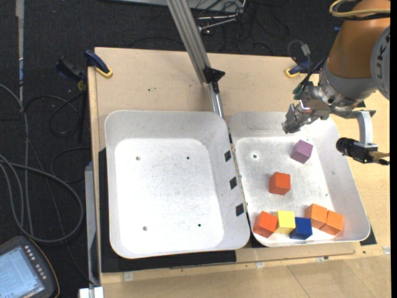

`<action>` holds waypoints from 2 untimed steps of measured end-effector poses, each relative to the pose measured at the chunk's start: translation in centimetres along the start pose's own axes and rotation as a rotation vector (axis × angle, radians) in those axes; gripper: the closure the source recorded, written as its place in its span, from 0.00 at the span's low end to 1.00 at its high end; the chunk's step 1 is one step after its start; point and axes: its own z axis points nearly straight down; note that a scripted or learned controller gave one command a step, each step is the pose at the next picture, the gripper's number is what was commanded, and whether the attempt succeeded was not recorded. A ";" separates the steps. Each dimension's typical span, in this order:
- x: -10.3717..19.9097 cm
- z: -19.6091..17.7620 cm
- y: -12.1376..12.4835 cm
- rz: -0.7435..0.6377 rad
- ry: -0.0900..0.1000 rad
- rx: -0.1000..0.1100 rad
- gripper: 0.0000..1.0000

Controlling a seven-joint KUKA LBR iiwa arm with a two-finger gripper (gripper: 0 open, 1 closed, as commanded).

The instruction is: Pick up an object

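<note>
Orange, yellow and blue blocks sat bunched along the near wall of the right bin (353, 191): an orange cube (266, 223), a yellow cube (286, 220) touching it, a blue cube (302, 228) just beside that, then two more orange blocks (325, 218) pressed together toward the near right corner. Mid-bin, apart from the rest, was a lone orange cube (280, 182), and further back a purple cube (302, 151). The left bin (118, 166) lay alongside w/ only speckles on its floor. At the far end the gripper (293, 124) hung over the bin's back edge, just beyond the purple cube, not touching it. Whether its fingers were apart or closed, I couldn't tell; nothing was visibly b/w them. So, by my reckoning, no pick done yet: all blocks were resting on the bin floor, approach, grasp & lift left to do.
</note>
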 end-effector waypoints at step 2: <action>10.3 1.6 -1.7 -0.001 0.000 0.001 1.00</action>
